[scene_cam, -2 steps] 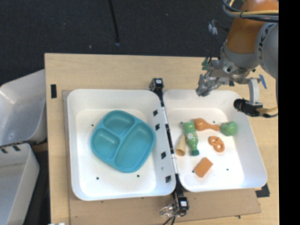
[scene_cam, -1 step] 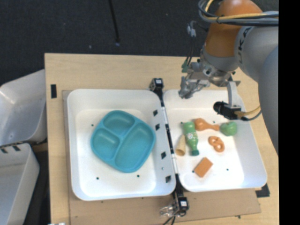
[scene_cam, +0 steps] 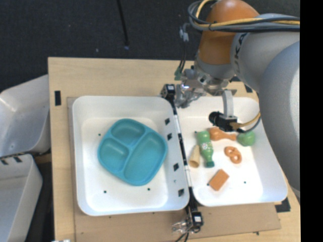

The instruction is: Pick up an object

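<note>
Starting at the near edge of the bench [scene_cam: 126, 227], bare wood runs along the front of both bins. In the right bin [scene_cam: 265, 188], closest to me, there's an orange block [scene_cam: 219, 179] lying flat on the white floor, clear of everything else. A little further in I've got a tan cone [scene_cam: 194, 156] with its wide end toward me, right beside a green bottle [scene_cam: 205, 146] on its side; the two look to be touching. To the right of the bottle sits an orange pretzel [scene_cam: 232, 154], just apart from it. Behind those is an orange-tan piece [scene_cam: 221, 134], whose kind I can't make out, and next to that a small green rounded thing [scene_cam: 247, 138].

Over in the left bin [scene_cam: 86, 188], a teal divided plate [scene_cam: 132, 151] lies flat near the middle, three compartments facing up, nothing in them.

Further back now: the gripper [scene_cam: 187, 94] hangs over the far end of the ridge where the two bins meet, well apart from the toys and the plate. I cannot tell whether it's spread or pressed together from this angle, and I see nothing held in it. Every pickable object is down in the bins. Behind it, the grey arm [scene_cam: 267, 54] comes in from the right, with its orange band [scene_cam: 224, 21] above the wrist.
</note>
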`<action>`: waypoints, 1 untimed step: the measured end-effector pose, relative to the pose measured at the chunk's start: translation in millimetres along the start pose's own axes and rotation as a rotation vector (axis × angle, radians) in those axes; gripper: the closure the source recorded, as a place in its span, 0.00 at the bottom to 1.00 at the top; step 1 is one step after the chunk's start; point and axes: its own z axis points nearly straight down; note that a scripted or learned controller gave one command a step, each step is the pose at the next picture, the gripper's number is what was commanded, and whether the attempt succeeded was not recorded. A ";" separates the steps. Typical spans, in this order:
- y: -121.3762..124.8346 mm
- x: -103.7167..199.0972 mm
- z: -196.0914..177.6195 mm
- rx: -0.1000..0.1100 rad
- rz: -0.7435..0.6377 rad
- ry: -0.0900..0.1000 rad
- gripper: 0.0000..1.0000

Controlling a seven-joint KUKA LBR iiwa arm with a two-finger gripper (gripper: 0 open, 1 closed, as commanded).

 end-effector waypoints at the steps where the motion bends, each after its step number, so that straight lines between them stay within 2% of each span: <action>1: -4.6 52.7 -14.0 -0.002 -0.001 0.001 1.00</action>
